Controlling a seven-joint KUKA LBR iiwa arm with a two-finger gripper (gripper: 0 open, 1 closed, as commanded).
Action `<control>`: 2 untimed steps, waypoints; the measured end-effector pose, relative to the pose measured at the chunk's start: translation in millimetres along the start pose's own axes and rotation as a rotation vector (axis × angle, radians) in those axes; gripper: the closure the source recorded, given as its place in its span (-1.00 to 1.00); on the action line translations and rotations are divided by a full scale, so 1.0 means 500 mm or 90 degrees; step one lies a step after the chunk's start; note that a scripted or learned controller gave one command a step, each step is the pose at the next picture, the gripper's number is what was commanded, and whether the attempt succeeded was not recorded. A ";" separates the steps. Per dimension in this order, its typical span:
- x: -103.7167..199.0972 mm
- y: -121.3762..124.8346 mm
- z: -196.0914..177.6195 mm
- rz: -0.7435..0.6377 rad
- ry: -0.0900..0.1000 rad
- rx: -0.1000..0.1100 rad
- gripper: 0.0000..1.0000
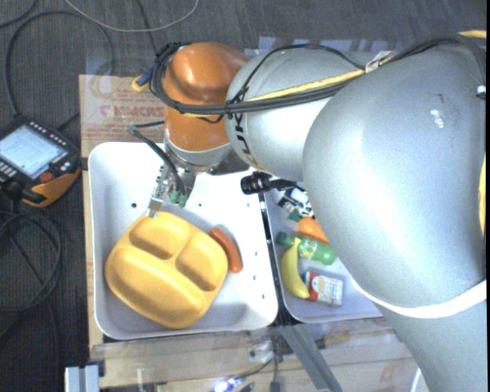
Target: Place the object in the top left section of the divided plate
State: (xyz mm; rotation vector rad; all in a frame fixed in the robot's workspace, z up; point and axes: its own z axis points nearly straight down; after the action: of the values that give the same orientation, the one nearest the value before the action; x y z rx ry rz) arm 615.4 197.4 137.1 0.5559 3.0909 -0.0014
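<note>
A yellow divided plate lies tilted in the left white bin, with three sections facing up. A small orange-red sausage-shaped object rests on the bin floor against the plate's right edge. My gripper hangs under the orange wrist band, just above the plate's far edge, over the bin's middle. Its tip is small and partly hidden by the wrist.
The right bin holds a banana, a green bottle, an orange carrot-like piece and a small carton. The large grey arm covers most of the right side. A teach pendant lies on the floor at left.
</note>
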 end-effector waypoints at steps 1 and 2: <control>0.077 -0.093 0.014 -0.142 0.000 0.000 1.00; 0.078 -0.090 -0.005 -0.142 0.000 -0.003 1.00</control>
State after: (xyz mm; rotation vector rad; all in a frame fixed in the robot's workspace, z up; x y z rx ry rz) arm 563.3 168.8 139.4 0.2089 3.1332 0.0047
